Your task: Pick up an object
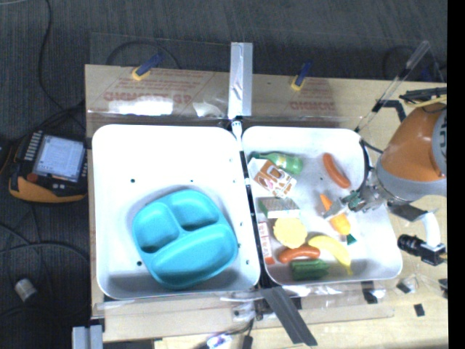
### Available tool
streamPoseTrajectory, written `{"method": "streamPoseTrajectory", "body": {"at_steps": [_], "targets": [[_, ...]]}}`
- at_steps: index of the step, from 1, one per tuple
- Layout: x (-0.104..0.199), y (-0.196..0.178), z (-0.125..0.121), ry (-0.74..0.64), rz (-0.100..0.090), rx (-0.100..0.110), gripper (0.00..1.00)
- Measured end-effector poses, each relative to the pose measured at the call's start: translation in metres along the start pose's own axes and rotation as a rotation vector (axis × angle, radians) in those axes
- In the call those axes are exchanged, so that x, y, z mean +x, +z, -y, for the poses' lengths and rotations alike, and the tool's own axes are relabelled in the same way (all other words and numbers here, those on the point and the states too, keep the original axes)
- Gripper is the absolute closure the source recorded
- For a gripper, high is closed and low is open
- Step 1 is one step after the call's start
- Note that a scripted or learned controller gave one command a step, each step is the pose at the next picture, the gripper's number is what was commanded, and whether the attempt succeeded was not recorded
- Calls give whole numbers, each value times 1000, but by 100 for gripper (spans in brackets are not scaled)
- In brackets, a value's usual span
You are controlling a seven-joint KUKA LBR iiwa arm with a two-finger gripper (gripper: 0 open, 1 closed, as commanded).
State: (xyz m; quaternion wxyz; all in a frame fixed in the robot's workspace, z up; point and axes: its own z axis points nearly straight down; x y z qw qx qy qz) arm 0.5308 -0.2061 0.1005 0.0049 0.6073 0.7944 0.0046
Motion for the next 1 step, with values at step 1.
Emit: {"method": "streamPoseTrajectory", "body": {"at_steps": [1], "targets": [[40, -111, -39, 110, 0, 15, 100]]}}
